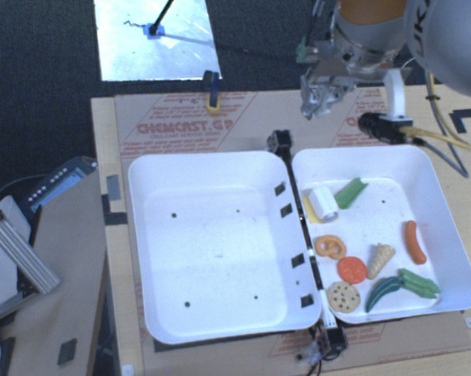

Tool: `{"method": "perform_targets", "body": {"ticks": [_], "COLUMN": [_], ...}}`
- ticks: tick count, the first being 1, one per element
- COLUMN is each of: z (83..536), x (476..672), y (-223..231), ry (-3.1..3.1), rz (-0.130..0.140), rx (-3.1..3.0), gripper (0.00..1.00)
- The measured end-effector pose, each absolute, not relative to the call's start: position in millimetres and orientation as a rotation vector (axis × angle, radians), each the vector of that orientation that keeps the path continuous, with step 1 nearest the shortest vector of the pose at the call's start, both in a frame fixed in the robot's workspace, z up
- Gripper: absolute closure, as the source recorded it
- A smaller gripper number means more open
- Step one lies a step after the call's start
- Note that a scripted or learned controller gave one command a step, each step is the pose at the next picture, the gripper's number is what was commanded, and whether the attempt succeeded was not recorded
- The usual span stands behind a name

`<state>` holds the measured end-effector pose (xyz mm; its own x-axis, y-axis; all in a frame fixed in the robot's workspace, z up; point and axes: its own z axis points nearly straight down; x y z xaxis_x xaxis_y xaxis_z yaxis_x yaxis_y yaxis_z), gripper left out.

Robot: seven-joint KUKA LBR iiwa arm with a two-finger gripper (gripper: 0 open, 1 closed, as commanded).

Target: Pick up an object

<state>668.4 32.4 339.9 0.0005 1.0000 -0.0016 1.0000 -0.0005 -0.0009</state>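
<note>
White plastic bins sit side by side; the right bin [443, 199] holds all the toy food: a white cylinder [323, 203], green wedge [350, 192], pretzel [331, 247], tomato slice [352, 270], cookie [343, 297], cone [381, 258], sausage [415, 242] and green beans [402, 287]. High beyond the bin's far rim hangs the gripper [320, 103], nothing between its fingers; whether they stand apart I cannot tell. I judge the sausage, lying clear of its neighbours, the easiest target: descend straight, jaws across its width. Blur hides the fingertips
</note>
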Motion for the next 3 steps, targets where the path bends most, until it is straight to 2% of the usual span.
{"method": "perform_targets", "body": {"ticks": [2,3], "z": [318.2,399.0], "x": [668.5,669.1], "y": [-23.1,61.4], "ry": [2.218,2.231], "rz": [-0.001,0.017], "rx": [2.222,2.204], "gripper": [1.00,1.00]}}
